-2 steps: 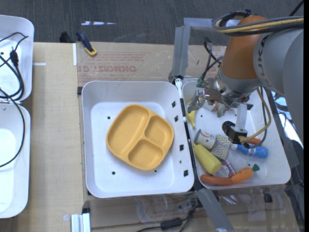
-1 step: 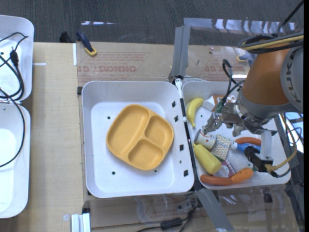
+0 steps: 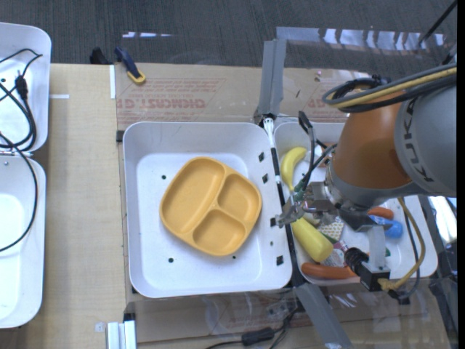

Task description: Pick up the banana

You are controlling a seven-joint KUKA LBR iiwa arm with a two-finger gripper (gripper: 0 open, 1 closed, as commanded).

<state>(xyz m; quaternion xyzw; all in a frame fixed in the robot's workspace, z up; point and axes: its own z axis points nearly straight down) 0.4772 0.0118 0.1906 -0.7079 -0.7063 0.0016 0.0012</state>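
Yellow banana (image 3: 291,164) lies in the right bin (image 3: 429,257), up against that bin's left wall, curved, running from upper right down toward lower left. Lower stretch of it passes behind the arm's wrist hardware, so its full length can't be made out. Second yellow piece (image 3: 312,240) sits lower in the same bin, just below the tool; whether it is part of the same banana or a separate item, can't tell. Tool (image 3: 296,211) hangs over the left side of the right bin, right above the divider between the two bins, near the banana's lower end. Cables and metal parts clutter the view of it, so whether it is apart or together, can't tell; nothing is clearly seen gripped.

Arm (image 3: 407,147) comes in from the right, grey with its wide orange band (image 3: 367,155) covering much of the right bin. Other bits in the right bin: orange-red sausage-shaped item (image 3: 327,270) along the front edge, a blue piece (image 3: 393,229) and an orange piece (image 3: 381,212) toward the right, a small speckled white item (image 3: 333,230) just beside the lower yellow piece.

Left bin (image 3: 142,217) holds a yellow three-compartment plate (image 3: 211,206), turned at a slant, roughly central. Counter (image 3: 80,195) is tan, with a blue-and-yellow clamp (image 3: 129,65) near its back edge.
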